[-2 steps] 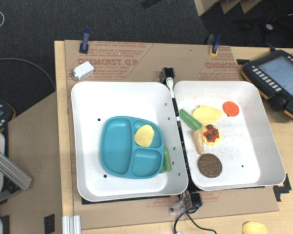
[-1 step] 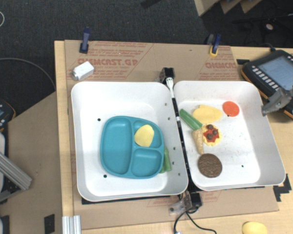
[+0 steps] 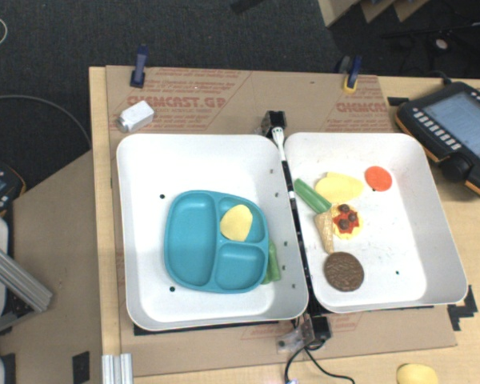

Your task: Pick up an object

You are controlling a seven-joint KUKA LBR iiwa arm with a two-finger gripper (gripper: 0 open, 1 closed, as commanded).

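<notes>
Here, a yellow piece (image 3: 237, 222) lies in the blue tray (image 3: 194, 246)

bench: brown printed cardboard sheet (image 3: 224, 94) | on it: two shallow white plastic bins, left (image 3: 144, 174) and right (image 3: 416, 182), edges touching | small white block (image 3: 136, 116) near back-left corner

- Two bins side by side on the bench (image 3: 224, 106): left bin (image 3: 144, 174), right bin (image 3: 416, 174), inner walls touching.
- Left bin: divided plate (image 3: 196, 242) near centre; round item (image 3: 237, 223) in its upper right compartment.
- Thin strip (image 3: 273, 264) against the plate's right edge, possibly leaning on it.
- Right bin, left half: stick (image 3: 310, 195) nearest the divider, oval piece (image 3: 339, 187) just right of it, disc (image 3: 378, 178) further right.
- Below these: small topped item (image 3: 346, 219), long piece (image 3: 326, 232) at its left, cookie (image 3: 344, 271) nearest the front wall.
</notes>
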